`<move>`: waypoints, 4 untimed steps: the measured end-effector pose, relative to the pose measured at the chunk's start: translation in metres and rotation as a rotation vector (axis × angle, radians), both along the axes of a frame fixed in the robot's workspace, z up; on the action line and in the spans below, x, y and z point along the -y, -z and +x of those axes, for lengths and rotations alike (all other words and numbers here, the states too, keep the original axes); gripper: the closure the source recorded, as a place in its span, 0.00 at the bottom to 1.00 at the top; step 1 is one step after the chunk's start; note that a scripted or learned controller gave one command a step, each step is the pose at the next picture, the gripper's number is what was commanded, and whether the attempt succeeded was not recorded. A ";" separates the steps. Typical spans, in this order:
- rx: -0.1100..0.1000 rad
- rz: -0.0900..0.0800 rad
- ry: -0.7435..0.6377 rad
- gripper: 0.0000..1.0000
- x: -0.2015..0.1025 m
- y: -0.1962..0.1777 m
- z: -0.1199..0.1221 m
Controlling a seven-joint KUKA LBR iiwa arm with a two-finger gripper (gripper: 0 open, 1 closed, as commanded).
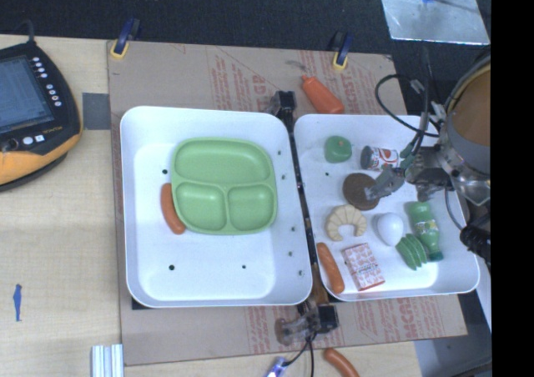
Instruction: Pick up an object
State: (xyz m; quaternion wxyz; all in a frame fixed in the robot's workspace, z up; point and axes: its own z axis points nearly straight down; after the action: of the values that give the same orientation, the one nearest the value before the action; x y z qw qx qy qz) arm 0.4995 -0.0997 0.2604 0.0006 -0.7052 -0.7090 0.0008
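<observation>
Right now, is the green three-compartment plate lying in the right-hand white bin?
No, the green three-compartment plate lies in the left white bin, beside an orange sausage.

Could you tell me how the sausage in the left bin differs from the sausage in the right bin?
The left sausage lies in the left bin, against the green divided plate; the right sausage lies in the right bin, beside the red-printed card. The left one runs nearly upright in view; the right one tilts diagonally. Both are orange-red, long and of similar size.

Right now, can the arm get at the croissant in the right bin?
Probably yes. The croissant lies uncovered, just below the brown disc, and the gripper hangs close by; the egg beside it leaves little room.
</observation>
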 end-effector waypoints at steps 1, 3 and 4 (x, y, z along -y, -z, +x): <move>-0.003 -0.002 0.000 0.00 0.045 0.064 0.073; -0.001 -0.001 0.002 0.00 0.058 0.168 0.118; -0.003 0.000 -0.002 0.00 0.003 0.169 0.060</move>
State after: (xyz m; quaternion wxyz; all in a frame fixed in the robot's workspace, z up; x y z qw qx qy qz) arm 0.5595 -0.1029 0.0913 0.0016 -0.7047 -0.7095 0.0019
